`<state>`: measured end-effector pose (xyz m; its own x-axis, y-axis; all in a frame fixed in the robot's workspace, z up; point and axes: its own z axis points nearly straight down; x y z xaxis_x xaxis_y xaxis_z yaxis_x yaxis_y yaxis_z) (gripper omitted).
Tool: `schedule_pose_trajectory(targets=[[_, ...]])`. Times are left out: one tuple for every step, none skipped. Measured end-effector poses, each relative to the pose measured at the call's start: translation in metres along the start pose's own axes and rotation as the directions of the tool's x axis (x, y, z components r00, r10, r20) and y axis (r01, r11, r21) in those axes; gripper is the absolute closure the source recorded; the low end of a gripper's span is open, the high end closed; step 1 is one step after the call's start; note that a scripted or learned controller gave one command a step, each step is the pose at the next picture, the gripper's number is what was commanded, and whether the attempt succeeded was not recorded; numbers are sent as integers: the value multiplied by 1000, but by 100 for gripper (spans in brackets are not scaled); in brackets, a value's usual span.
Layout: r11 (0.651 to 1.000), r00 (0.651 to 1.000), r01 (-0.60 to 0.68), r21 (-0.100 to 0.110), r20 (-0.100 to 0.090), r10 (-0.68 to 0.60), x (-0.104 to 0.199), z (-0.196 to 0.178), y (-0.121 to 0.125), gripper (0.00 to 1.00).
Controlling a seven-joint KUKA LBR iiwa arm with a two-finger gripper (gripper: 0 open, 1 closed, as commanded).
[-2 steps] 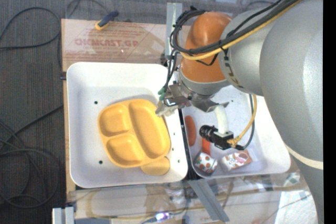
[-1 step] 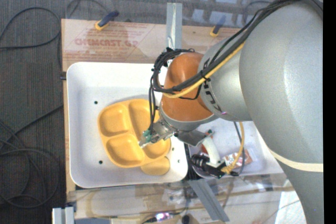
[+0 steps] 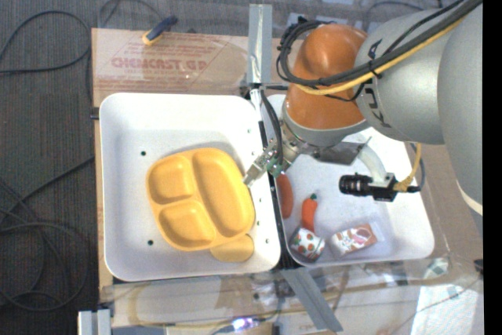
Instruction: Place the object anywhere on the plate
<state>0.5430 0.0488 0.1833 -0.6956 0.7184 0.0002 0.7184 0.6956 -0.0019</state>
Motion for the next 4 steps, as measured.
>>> schedule_pose_trajectory(targets=[[1000, 1000, -9, -2, 1, 9, 21, -62, 87, 100], [999, 999, -47, -13, 8, 47, 31, 84, 47, 100], [999, 999, -48, -14, 13, 48, 29, 82, 47, 0], [987, 987, -159, -1, 2, 159, -55, -1, 43, 0]])
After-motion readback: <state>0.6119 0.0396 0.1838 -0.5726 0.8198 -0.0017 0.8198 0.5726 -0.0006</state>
